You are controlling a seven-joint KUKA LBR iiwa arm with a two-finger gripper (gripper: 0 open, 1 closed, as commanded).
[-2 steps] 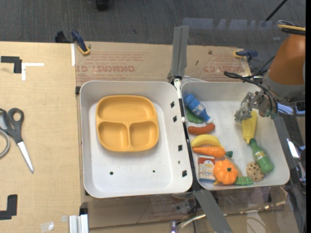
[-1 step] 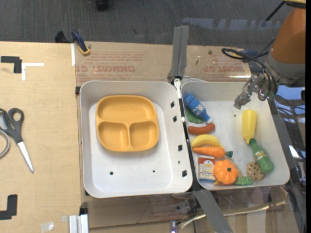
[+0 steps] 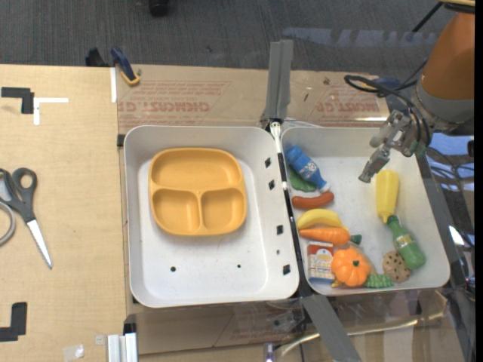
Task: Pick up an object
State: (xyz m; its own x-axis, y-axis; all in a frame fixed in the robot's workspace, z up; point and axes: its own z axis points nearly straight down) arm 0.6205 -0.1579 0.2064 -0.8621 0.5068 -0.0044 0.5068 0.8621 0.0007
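Still at the start: gripper (image 3: pixel 375 159) hangs over the right bin (image 3: pixel 434 202), fingers slightly parted and holding nothing, just beside the yellow bottle (image 3: pixel 386 193), likely the nearest pick. Sausage (image 3: pixel 312 200), banana (image 3: pixel 320 219), carrot (image 3: pixel 326 234) and pumpkin (image 3: pixel 351 266) crowd the bin's left side; orange divided plate (image 3: pixel 198 191) sits alone in the left bin (image 3: pixel 136 225).

We see the arm (image 3: pixel 451 59) entering from the upper right of the camera view, its orange band broad above the grey wrist; the wrist angles down and to the left; the gripper (image 3: pixel 372 168) hangs at the end of it, metal linkage exposed; one dark fingertip (image 3: pixel 367 174) points down and left; we see nothing between the fingers, and their spacing cannot be made out.
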